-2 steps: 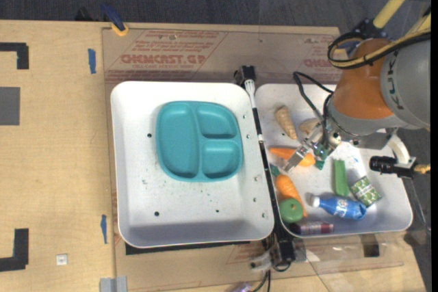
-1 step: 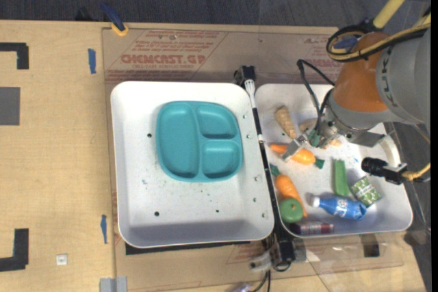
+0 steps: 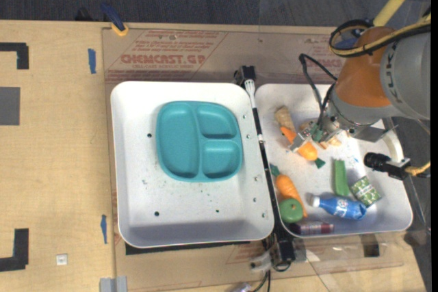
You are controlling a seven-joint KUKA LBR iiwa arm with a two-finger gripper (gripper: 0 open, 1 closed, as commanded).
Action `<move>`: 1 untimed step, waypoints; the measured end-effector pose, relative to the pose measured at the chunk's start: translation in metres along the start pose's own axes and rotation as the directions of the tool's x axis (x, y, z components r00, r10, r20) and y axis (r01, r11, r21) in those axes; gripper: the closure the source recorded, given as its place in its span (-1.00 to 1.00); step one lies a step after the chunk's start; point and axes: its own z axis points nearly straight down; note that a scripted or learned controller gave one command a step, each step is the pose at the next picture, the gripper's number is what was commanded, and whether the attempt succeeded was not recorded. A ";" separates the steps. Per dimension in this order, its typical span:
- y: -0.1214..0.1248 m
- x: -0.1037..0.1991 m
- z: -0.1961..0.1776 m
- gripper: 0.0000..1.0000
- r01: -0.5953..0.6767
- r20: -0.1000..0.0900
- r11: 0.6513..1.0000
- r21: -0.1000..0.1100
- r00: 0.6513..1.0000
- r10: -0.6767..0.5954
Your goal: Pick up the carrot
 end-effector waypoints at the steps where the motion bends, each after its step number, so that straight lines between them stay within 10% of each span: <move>1: 0.063 0.063 -0.086 1.00 -0.026 -0.012 1.000 0.007 1.000 0.026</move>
